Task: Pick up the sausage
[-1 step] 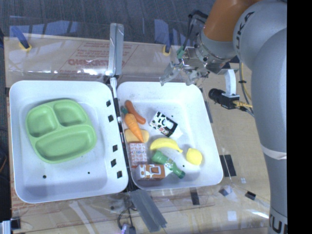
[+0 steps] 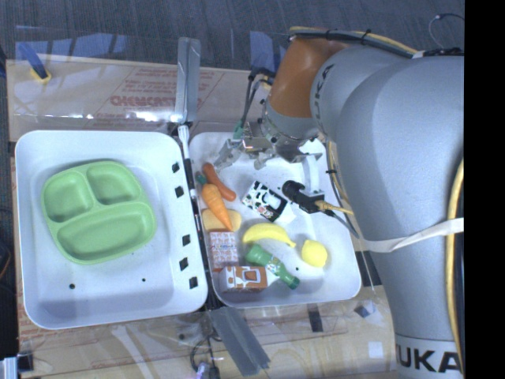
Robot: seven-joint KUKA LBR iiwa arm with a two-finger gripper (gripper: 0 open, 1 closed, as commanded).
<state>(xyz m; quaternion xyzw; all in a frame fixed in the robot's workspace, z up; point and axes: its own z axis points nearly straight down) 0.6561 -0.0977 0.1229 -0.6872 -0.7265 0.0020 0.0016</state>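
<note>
My tool (image 2: pixel 251 150), its state I cannot tell from here, hovers over the far end of the right bin (image 2: pixel 347 279), so I judge this the approach step: next I must descend onto the sausage (image 2: pixel 218 181) lying just beside the carrot (image 2: pixel 215 207).

This looks like a robotics lab, not anyone's kitchen. A big grey industrial arm (image 2: pixel 394 156) with an orange band and the maker's name on its base fills the right of the frame, cables (image 2: pixel 355 36) looping over it. Two shallow white bins sit side by side on a bench (image 2: pixel 102 93) covered in printed board and taped-down clear sheeting. The right bin (image 2: pixel 343 279) holds plastic toy food; the left bin (image 2: pixel 31 212) holds a green divided plate (image 2: pixel 99 209). Grey carpet (image 2: pixel 118 6) runs across the top.
</note>
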